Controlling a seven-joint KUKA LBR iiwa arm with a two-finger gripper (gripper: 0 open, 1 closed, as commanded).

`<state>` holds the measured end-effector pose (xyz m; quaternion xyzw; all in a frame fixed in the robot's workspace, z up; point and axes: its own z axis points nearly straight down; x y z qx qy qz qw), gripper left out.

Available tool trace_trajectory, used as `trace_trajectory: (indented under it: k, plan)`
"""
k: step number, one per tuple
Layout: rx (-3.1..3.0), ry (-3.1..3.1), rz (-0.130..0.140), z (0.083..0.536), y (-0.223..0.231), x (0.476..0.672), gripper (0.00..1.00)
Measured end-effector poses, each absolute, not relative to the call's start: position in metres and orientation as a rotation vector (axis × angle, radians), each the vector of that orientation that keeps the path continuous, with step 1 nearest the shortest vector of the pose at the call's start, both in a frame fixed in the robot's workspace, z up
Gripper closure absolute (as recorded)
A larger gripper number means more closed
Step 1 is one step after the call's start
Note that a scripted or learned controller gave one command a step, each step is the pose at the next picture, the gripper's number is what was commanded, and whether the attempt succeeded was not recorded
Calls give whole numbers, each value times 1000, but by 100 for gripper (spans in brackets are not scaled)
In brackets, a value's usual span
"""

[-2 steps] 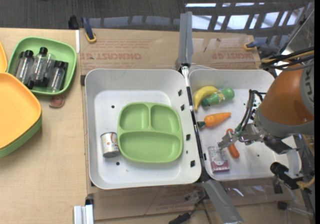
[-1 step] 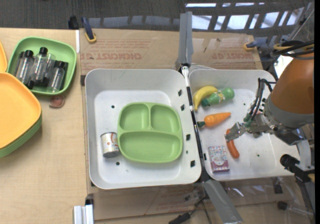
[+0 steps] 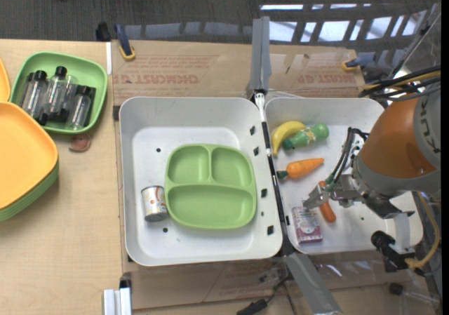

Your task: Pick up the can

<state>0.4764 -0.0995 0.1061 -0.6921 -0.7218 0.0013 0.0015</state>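
- White plastic, two shallow bins lying side by side on the bench: left bin (image 3: 133, 166) and right bin (image 3: 365, 106), touching along their inner walls.
- Sitting in the left bin, a green divided plate (image 3: 210, 187), three compartments, nothing on it.
- Lying on its side just left of the plate, touching its edge, the can (image 3: 153, 203), silver with a printed label, near the bin's left wall.
- Resting in the right bin: a yellow banana (image 3: 284, 132) at the upper left, a green bottle (image 3: 307, 136) against it, a larger carrot (image 3: 304, 167) below them, a smaller carrot (image 3: 327, 210) lower down, and a pink packet (image 3: 306, 225) near the bottom wall.
- Reaching in from the right, the grey arm with its orange band (image 3: 400, 145) hanging over the right bin.
- Hovering over the smaller carrot and just above the pink packet, the gripper (image 3: 319, 200), well apart from the can; cannot tell whether open or closed.
- Standing on the bench at far left, a green tray (image 3: 95, 82) holding small dark-capped bottles (image 3: 56, 96), beside stacked orange plates (image 3: 24, 159).
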Motion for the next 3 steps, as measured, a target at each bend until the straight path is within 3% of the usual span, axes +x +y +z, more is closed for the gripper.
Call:
trace_trajectory:
  k: [1, 2, 3]
  plan:
    - [-2251, -2189, 4, 127, -103, 487, 0]
    - [-2252, -2188, 7, 135, -104, 486, 100]
    - [-1985, -2432, 2, 111, -105, 477, 100]
